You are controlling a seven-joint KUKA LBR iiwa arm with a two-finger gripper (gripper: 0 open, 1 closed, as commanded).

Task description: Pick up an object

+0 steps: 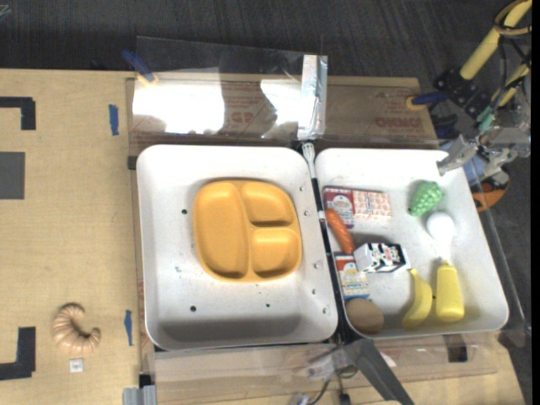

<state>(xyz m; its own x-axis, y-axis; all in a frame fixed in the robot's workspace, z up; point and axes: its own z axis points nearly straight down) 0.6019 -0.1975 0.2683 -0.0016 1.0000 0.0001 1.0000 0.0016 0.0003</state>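
Gripper poised at upper right rim of right bin, fingers too blurred to tell open from shut, nothing visibly between them. Nearest candidate: green grapes, just below and left of the fingertips, white egg touching beneath. Further down, yellow bottle and banana side by side, long axes running toward the near rim. Carrot against the divider, well apart

Dark grey carpet floor beyond a pale wooden bench top marked with black squares and blue tape, glare on a clear plastic sheet behind.
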